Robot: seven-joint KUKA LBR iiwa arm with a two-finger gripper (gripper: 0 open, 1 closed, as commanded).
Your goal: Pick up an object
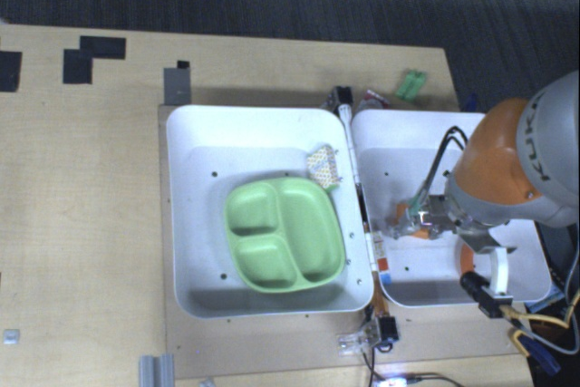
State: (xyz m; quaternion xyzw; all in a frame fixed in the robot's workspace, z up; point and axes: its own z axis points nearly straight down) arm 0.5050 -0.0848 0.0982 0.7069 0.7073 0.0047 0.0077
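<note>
Camera view: the arm is reaching into the right bin, its pincer sitting low over an orange obj that's mostly hidden under the wrist, so can't tell if it's gripped or how wide the pincer stands. Well to the pincer's left, the left bin is holding a green divided tray w/ a small patterned item touching its far rim. Another orange bit is peeking out just right of the pincer, too cut off to ID.

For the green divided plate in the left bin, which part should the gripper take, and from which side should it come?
Take the green divided plate by its raised outer rim, probably at the right edge, coming down from above. The plate lies flat on the floor of the left bin, too wide to span, so only the thin rim fits between two fingers. The right edge is nearest to the arm, though the bin wall stands close there.
</note>
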